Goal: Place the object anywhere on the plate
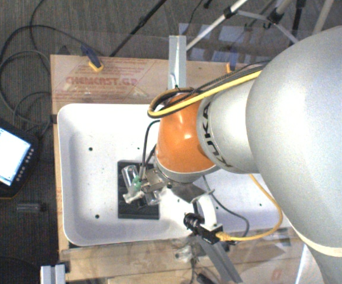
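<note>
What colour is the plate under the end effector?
Black: a flat square plate in the white bin, seen in the camera view.

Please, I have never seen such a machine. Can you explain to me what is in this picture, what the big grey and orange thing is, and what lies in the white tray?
The camera hangs above a bench and looks down at a slant. The big grey shape with the orange band is a robot arm, reaching in from the right. At its end is a gripper, the part that grasps; it is low over a flat black plate. The plate lies in a shallow white bin. I cannot tell whether the gripper holds anything, because the arm hides much of it. Yellow and black cables run along the arm. On the floor at the left lies a handheld screen.
</note>
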Robot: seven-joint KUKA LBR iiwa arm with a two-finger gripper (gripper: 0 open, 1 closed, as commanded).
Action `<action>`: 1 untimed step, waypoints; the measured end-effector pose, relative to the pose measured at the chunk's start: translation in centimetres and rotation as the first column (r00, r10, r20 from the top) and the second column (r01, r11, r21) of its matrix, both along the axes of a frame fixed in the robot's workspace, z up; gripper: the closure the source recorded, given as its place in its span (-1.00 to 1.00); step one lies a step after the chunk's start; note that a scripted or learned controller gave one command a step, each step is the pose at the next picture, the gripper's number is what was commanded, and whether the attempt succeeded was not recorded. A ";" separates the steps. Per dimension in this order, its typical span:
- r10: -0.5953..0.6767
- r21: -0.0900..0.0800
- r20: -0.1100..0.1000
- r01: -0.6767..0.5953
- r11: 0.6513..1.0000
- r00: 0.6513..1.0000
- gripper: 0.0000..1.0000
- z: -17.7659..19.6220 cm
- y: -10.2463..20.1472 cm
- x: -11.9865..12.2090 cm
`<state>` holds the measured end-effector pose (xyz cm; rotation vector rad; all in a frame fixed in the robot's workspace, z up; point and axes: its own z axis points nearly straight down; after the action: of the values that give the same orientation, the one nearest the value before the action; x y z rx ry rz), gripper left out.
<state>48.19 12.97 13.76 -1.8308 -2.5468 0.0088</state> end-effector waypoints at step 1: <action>0.176 0.002 0.004 -0.176 0.984 0.984 1.00 4.5 -6.7 0.1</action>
<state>48.32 6.22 18.26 -1.6000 -2.7006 0.0033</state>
